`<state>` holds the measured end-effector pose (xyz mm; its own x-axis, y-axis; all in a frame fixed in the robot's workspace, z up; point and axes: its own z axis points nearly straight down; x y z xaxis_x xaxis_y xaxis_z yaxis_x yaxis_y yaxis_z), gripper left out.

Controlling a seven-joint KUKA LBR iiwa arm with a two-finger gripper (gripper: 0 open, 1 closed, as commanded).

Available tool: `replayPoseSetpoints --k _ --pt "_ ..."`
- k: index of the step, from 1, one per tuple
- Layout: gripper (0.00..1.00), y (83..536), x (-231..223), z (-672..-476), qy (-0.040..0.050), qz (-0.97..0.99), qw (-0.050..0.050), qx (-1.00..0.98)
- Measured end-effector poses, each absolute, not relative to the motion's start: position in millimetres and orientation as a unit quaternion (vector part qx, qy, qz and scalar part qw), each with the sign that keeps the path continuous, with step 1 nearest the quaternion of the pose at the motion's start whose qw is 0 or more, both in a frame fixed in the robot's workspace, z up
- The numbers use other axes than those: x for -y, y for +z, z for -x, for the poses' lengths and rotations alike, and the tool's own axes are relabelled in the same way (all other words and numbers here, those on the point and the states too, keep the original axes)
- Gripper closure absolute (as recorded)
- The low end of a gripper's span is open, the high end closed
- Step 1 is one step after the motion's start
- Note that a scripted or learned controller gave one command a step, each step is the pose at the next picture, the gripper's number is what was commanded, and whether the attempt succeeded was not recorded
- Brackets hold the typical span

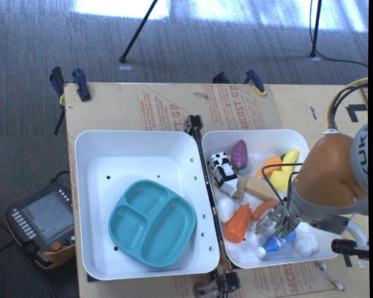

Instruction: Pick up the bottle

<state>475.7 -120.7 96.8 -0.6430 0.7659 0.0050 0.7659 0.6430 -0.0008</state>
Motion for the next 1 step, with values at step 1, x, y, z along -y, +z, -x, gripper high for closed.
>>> replayPoseSetpoints --k 1 --pt "0.0 96.8 120.7 -475.6 -0.0007 0.422 0.002 0.906"
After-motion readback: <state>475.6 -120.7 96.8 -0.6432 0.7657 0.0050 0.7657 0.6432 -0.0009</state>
